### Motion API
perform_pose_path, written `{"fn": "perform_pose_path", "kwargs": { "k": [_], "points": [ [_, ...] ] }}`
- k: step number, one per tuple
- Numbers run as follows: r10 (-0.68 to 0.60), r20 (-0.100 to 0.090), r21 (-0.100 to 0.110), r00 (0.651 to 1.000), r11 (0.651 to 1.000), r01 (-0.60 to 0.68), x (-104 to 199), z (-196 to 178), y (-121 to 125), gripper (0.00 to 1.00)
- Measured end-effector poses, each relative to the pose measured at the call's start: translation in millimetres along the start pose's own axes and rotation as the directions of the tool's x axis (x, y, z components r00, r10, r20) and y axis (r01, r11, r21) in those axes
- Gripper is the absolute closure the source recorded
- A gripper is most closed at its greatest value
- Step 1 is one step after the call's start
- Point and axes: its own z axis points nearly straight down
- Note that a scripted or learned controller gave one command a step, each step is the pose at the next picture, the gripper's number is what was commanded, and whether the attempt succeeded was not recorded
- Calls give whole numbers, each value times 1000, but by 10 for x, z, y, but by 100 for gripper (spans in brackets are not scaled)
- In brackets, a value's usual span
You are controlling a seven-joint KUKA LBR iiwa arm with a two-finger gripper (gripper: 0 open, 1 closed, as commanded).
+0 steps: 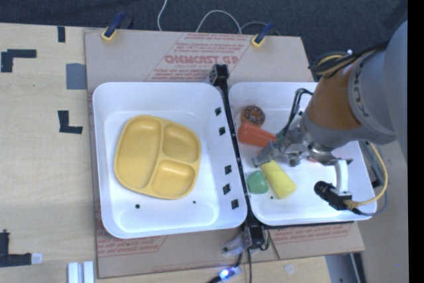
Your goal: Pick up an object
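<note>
While the hand (pixel 270 154) hangs over the right bin (pixel 344 209), finger state indiscernible, carrot (pixel 255 136), donut (pixel 253 114), corn (pixel 278 180) and lime (pixel 257 182) lie beside it.

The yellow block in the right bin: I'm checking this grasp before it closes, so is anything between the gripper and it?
Nothing visible stands between them. The gripper is right at the yellow block's upper end. The orange piece lies close above the gripper and the green piece touches the block's left side.
</note>
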Motion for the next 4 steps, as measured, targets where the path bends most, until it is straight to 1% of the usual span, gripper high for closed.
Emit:
{"fn": "perform_pose_path", "kwargs": {
  "k": [1, 2, 3, 4],
  "points": [
    [1, 2, -6, 1000, 1000, -1, 3, 75, 2, 0],
    [1, 4, -7, 1000, 1000, -1, -1, -23, 3, 100],
    [-1, 2, -10, 1000, 1000, 1, 88, -592, 41, 100],
    [0, 2, -9, 1000, 1000, 0, 114, -1004, 13, 100]
  ]
}}
